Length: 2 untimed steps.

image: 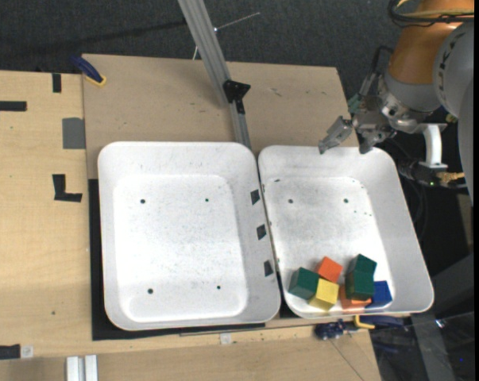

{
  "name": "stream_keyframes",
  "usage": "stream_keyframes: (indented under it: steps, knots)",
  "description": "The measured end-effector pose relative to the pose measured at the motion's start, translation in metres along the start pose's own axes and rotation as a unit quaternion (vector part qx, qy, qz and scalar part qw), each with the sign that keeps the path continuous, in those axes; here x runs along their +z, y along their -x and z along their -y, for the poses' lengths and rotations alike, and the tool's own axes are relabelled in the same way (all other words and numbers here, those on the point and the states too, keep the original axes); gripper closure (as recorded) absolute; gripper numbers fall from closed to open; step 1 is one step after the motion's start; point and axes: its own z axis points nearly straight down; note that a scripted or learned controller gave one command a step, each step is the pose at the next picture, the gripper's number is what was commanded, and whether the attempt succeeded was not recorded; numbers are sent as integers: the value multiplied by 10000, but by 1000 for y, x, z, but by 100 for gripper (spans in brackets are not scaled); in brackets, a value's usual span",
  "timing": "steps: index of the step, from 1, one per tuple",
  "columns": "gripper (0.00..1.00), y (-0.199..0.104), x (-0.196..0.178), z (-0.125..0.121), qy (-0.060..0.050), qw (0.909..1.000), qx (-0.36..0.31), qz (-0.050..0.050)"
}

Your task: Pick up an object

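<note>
1. Step in hand, as a guess: the very start, with nothing picked up yet.
2. Pincer [347, 137] up at the upper right of the frame, over the far rim of the right bin [406, 205], at the end of the grey and orange arm [418, 58].
3. Pincer spread apart, with two dark tips pointing down and left and nothing between them.
4. Blocks in a small heap at the lower right of the frame, in the near corner of the right bin, well apart from the pincer.
5. In the heap: a green block [304, 282], an orange block [330, 269], a yellow block [326, 293], a dark green block [362, 275] and a blue block [381, 293], all touching or packed close.
6. Left bin [175, 228] beside it, white with small dark specks.
7. Both bins side by side on the brown counter [32, 213].
8. Next move, as a guess: down toward the bottom of the frame to the heap, then lower onto one block at the edge, such as the green one.
9. Hard part: blocks packed tight, so little room for the tips.
</note>
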Motion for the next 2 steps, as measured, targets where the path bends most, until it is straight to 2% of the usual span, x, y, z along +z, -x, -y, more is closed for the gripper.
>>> stream_keyframes:
  steps: [1, 2]
  knots:
    - [0, 0, -3, -1, 22, 10000, -4, 13]
    - [0, 1, 61, -4, -7, 10000, -2, 8]
